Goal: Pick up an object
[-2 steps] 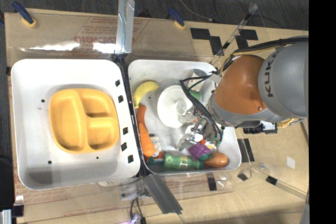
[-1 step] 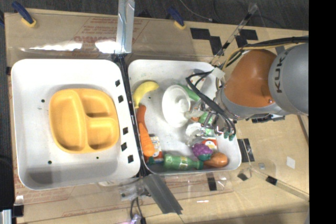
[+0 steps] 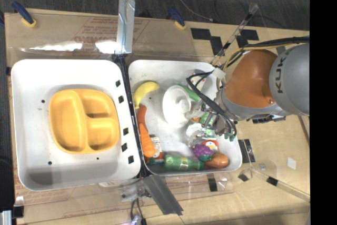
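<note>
Glossy yellow plastic tray (image 3: 84,119), smooth white bins (image 3: 31,81), matt cardboard bench (image 3: 158,29)

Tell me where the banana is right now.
The banana lies in the right bin's upper-left corner, beside the white cup and above the carrot.

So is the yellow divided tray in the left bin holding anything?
Empty. The yellow tray sits alone in the left bin, and its compartments show only bare yellow plastic. The toys all lie in the right bin.

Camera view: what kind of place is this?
Likely a robot lab's bin-picking bench: a KUKA arm over two white bins, toy food like a banana and carrot, cardboard base clamped down.
</note>
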You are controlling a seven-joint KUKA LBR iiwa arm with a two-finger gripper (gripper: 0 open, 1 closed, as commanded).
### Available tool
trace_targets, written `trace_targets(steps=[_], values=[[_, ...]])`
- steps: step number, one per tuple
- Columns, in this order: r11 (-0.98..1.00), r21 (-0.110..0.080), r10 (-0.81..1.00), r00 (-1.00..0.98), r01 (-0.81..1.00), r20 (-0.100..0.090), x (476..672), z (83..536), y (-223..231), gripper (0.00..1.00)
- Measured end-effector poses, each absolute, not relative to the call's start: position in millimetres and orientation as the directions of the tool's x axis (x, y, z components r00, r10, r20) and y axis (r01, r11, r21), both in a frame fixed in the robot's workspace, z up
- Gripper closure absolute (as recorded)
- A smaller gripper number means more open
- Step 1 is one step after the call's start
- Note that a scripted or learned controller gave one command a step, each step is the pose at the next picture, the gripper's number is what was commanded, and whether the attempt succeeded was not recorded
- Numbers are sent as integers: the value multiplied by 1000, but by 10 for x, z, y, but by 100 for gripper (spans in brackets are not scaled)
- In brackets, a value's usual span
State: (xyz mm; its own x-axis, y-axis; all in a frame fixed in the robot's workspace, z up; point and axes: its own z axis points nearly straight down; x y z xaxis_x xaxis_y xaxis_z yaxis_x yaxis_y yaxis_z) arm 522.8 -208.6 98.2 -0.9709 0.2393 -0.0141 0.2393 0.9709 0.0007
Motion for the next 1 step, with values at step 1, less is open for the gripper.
trace_targets(steps=[1], values=[[971, 1, 239, -971, 239, -14, 5228, 982, -2086, 0]])
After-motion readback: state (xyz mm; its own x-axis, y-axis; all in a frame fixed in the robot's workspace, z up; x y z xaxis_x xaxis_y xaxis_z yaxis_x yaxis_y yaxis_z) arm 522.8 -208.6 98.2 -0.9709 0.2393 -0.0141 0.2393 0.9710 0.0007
